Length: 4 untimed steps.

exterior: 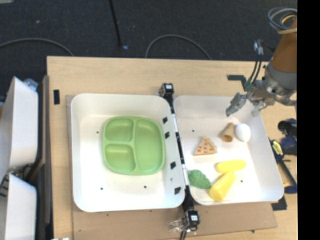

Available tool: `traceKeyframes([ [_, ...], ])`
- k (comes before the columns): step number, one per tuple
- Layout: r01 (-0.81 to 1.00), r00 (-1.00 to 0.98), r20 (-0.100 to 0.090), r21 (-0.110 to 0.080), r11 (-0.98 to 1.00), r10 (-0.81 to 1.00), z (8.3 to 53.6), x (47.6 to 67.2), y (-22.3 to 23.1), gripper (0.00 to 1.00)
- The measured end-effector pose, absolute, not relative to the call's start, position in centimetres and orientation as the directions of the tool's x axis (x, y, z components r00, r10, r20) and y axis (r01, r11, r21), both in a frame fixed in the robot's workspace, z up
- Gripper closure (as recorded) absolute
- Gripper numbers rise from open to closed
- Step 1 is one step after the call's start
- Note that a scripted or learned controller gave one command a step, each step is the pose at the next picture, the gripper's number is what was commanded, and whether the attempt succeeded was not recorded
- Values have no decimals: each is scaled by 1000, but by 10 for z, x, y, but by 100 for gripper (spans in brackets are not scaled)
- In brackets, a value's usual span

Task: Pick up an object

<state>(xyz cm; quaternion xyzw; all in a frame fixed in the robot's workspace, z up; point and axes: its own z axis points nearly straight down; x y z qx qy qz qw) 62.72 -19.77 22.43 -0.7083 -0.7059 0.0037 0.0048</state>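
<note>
Camera view: gripper (246, 104) above right bin (265, 194) near its far right corner, fingers spread wide, nothing between them; white egg (243, 132) just below, toward the bin's right edge, touching a small cone (228, 132); egg nearest, roundish, no clear long axis

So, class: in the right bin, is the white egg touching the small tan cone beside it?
Touching, as far as the camera view shows: the white egg sits right against the tan cone, with no strip of bin floor visible between them.
</note>
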Motion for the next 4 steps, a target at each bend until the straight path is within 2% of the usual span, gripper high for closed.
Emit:
traceKeyframes([
  [1, 1000, 1, 0, 2, -1, 1000, 234, 630, -197, 0],
  [4, 1000, -1, -1, -2, 1, 1000, 98, 638, -201, 0],
])
